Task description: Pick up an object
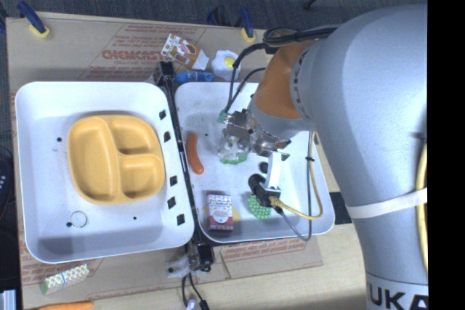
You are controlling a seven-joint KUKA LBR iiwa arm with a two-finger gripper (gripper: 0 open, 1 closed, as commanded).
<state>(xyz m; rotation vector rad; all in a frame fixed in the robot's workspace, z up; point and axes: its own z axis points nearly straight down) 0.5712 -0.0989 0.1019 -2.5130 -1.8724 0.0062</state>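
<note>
Grey metal marks your gripper (236,138), low over the right bin (320,218), near its middle; you cannot tell from here whether it is released or clenched. A green-and-clear thing (232,155) lies right under its tip, touching or nearly so. To the gripper's left lies one orange sausage (195,153), beside the bin's left wall. Below it, near the front wall, sits one small red-labelled box (219,212), and just right of that one green dotted thing (259,205), partly hidden by the arm's black fitting. That makes four things in the right bin. The left bin (36,229) holds one yellow tray (116,156) with three compartments.
</note>
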